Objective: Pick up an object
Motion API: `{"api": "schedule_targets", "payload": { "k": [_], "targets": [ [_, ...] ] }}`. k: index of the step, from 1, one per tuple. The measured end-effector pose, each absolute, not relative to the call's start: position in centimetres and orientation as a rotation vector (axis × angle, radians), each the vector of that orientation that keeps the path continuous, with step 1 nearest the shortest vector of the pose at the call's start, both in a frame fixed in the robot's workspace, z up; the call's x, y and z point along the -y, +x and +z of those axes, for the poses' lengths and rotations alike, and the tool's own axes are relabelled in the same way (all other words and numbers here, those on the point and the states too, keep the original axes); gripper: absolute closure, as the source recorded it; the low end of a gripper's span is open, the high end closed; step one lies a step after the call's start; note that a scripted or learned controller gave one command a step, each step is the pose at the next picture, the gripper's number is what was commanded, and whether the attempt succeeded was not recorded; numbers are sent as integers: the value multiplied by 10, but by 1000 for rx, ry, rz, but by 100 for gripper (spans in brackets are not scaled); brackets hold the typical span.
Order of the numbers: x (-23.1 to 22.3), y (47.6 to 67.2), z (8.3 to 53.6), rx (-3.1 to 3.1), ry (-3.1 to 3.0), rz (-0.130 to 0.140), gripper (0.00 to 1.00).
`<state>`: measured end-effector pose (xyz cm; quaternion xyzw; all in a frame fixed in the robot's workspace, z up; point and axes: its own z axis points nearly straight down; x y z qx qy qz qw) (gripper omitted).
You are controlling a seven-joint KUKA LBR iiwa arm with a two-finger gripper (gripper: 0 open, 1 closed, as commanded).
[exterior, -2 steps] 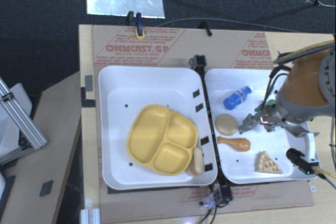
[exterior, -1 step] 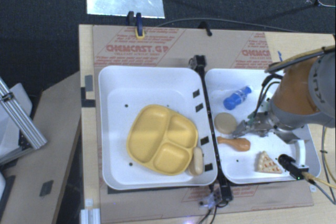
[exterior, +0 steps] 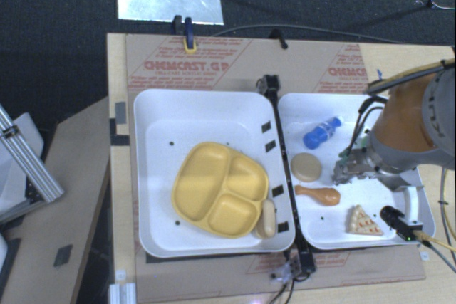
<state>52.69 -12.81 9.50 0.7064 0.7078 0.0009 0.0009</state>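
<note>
gripper low in right bin, drumstick just ahead of it

you had the arm (exterior: 417,121) reaching in from the right, with the gripper (exterior: 347,171) down in the right bin (exterior: 335,102). whether it was released or clenched could not be told from this view; nothing was seen held in it.

the nearest thing was the toy drumstick (exterior: 319,194), lying on the bin floor just beside the gripper, below and slightly left of it as the camera saw it. its long axis ran roughly left to right across the bin, thin end toward the divider, fat end toward the gripper. the round tan cookie (exterior: 307,166) sat just left of the gripper, the blue bottle (exterior: 321,132) above, the pizza slice (exterior: 365,221) lower right.

the left bin (exterior: 153,153) held a yellow divided tray (exterior: 217,189), well apart.

judgement: a grab at the drumstick called for closing across its short width.
</note>
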Motion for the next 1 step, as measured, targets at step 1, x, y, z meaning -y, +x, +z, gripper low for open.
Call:
{"api": "schedule_targets", "payload": {
  "k": [1],
  "targets": [
    [130,537,143,-2222,2213,5,100]
  ]
}}
